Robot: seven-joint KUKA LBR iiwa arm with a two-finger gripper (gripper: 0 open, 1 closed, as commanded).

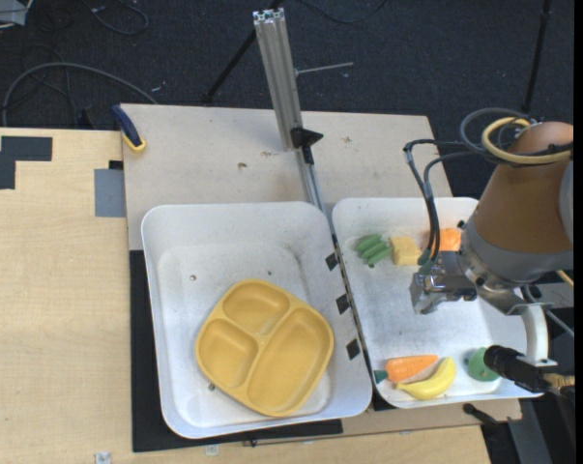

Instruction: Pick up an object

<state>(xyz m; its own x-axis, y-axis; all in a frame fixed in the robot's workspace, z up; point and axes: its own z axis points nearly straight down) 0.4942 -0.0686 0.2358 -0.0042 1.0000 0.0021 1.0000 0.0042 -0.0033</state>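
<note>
A grey robot arm [523, 211] reaches in from the right of the frame over the right-hand white bin [393, 351], its hand [436, 293] hanging low above the bin's bare middle floor; whether the hand is open or closed cannot be told from this angle. Small objects crowd the bin's edges. Along the upper wall lie a green piece [372, 249], a pale yellow block [405, 250] just beside it, and an orange piece [450, 240] partly behind the arm's cable. Against the lower wall sit an orange carrot-like piece [410, 366] touching a yellow banana [429, 384], with a green round object [481, 364] near the lower right corner. The open floor between these two clusters is the widest free stretch in that bin. The left-hand bin [175, 259] carries a yellow divided tray [264, 346] set toward its lower right, close to the shared rim, leaving bare floor along its top and left sides. A metal post [279, 75] rises from the surface [214, 153] behind the bins, at upper centre.
</note>
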